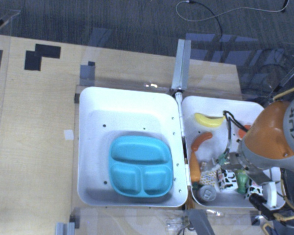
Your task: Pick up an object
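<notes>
We have the hand (229,176) low in the right bin (187,117), amid clutter by the green bottle (242,180); its grip we cannot tell. The banana (208,120) lies apart near the far wall. We should aim squarely at one item before lifting.

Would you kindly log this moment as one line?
arm: over right bin | gripper: low among clutter, grasp unclear | banana: untouched | blue tray: left bin
</notes>
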Controlling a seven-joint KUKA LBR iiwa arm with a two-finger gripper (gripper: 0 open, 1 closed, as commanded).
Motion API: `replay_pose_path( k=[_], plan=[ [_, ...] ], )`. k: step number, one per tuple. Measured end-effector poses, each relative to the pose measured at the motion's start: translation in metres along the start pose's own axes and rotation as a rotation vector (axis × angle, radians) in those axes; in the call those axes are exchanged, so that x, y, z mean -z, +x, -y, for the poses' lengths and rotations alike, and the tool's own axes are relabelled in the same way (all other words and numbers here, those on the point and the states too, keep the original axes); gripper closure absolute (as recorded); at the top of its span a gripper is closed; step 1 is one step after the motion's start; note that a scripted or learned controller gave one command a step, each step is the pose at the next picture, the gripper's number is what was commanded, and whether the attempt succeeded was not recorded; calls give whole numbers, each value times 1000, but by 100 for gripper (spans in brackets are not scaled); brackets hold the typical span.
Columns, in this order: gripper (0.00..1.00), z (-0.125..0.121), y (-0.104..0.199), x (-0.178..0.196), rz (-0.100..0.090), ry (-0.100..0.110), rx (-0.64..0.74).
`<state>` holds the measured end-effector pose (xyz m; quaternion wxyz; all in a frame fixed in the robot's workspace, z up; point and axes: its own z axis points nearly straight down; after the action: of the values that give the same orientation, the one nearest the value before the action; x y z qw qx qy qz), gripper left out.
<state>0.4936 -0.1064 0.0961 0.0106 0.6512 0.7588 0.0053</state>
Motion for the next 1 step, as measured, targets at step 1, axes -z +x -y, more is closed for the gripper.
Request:
replay_pose_path(
  k=[1],
  plan=[
    [100, -5, -2, 11, 9, -14, -1]
  ],
)
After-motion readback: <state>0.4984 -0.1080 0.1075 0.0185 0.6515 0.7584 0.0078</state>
